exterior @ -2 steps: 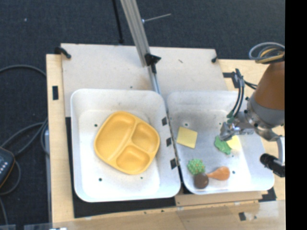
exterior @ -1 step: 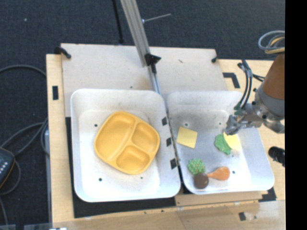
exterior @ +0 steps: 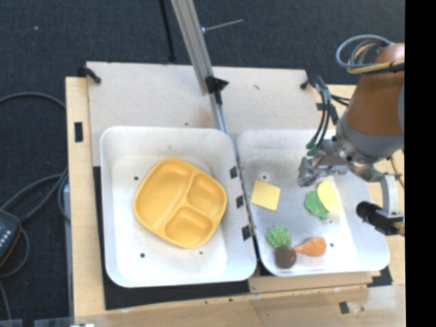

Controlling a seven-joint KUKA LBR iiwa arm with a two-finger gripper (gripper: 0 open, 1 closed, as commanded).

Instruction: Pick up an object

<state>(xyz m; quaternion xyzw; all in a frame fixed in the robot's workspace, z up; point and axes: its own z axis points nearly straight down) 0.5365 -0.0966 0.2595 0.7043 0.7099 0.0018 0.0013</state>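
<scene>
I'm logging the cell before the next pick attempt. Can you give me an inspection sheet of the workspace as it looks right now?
Surface: wooden bench bearing two shallow white bins, left bin and right bin.
Job's things: in the right bin, a yellow square slice, a green leafy piece touching a pale yellow piece, a small green broccoli-like piece, and a brown and orange drumstick.
Clutter: yellow divided tray in the left bin.
Grippers: gripper low over the right bin, beside the green leafy piece; finger state not readable.
Cables: black cable on the floor at left; hoses on the arm.
Surroundings: dark carpet; metal rail slanting over the bench.
</scene>
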